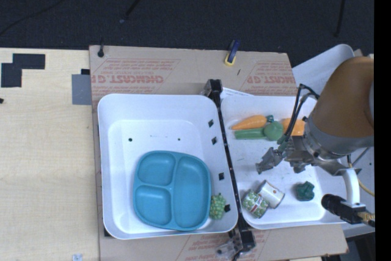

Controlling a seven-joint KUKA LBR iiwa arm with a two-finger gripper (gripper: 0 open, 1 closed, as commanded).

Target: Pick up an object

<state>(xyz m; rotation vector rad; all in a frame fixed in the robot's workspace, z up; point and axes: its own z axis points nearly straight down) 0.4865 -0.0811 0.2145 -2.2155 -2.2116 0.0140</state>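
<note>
From above, two white bins sit side by side on a cardboard sheet [183, 67]. The left bin [116, 131] holds a blue tray [172, 189] with three compartments, lying flat toward the bin's near side. A bunch of green grapes [217, 206] lies just beside the tray's right edge, close to the bin's right wall.

The right bin [244, 150] holds the other things. A carrot [249, 123] lies near the far side, its tip pointing left, and a green vegetable [264, 131] lies touching it just below. A can [263, 198] lies tipped on its side near the front wall. A small dark green piece [305, 191] sits to the can's right, apart from it.

The arm [345, 107] comes in from the right, its orange band over the right bin. The gripper [269, 163] hangs over the middle of that bin, between the green vegetable and the can, touching neither so far as the view shows. Its fingers point left and down; whether they are spread or closed I cannot tell. Nothing is seen between them.
</note>
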